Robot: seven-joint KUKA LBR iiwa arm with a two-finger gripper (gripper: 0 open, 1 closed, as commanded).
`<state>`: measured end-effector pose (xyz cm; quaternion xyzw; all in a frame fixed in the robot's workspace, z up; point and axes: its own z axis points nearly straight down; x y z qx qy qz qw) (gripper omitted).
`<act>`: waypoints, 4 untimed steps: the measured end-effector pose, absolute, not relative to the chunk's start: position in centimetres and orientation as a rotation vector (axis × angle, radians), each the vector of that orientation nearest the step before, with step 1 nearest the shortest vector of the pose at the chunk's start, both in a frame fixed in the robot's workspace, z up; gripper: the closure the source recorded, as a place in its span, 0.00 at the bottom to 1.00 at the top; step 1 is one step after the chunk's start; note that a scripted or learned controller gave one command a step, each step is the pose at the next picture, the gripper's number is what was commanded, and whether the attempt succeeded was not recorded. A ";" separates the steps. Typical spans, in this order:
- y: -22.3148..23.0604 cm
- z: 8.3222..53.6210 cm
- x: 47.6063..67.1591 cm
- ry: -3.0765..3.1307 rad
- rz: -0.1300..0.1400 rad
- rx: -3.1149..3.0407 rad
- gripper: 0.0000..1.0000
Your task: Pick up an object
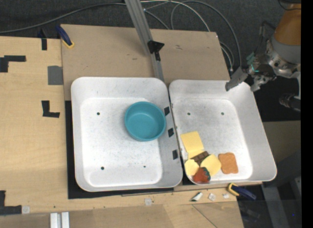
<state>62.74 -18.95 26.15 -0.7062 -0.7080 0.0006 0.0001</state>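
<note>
Two bins sit below me: a blue bowl point(145, 120) in the left bin point(88, 139), food pieces point(205, 161) at five o'clock in the right bin point(254, 124). My gripper point(240, 79) hovers at its one o'clock corner; whether it's spread, I cannot tell.

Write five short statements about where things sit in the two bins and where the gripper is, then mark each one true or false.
1. The blue bowl sits in the left bin. True.
2. The bowl lies tipped on its side. False: it stands upright with its opening facing up.
3. The small food pieces, including a yellow block and an orange piece, lie clustered near the front of the right bin. True.
4. The gripper is down among the food pieces. False: it is at the right bin's far right corner, away from them.
5. The red piece lies in the bowl. False: it is in the right bin, beside the yellow pieces.
</note>
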 end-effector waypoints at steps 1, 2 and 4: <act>-19.0 26.2 62.7 -2.224 0.002 -2.219 0.00; -18.8 19.6 62.6 -2.219 0.008 -2.215 0.00; -18.0 9.1 61.5 -2.220 0.007 -2.216 0.00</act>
